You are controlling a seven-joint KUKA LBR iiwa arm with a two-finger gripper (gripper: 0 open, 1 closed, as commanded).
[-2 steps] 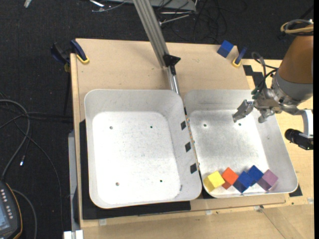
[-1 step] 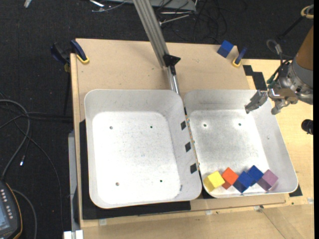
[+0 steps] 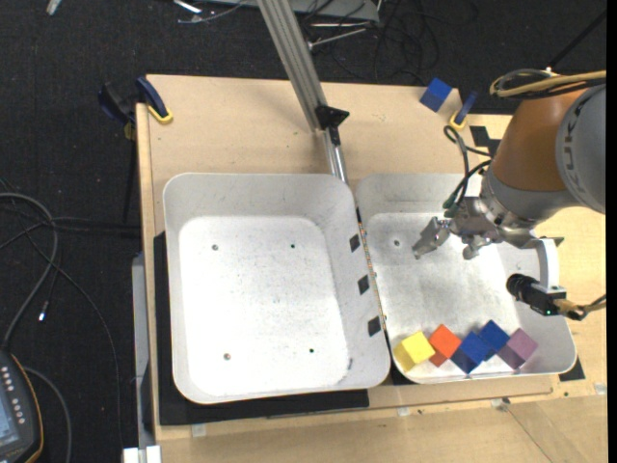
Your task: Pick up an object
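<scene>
Blocks point(image 3: 467, 345) cluster against the right bin's point(image 3: 405, 230) near wall, below my gripper point(image 3: 445, 241); jaws spread, holding nothing.

Inspection finds no legible text, label, brand, number or sign on any surface in the camera view; no marking is sharp enough to read.
</scene>
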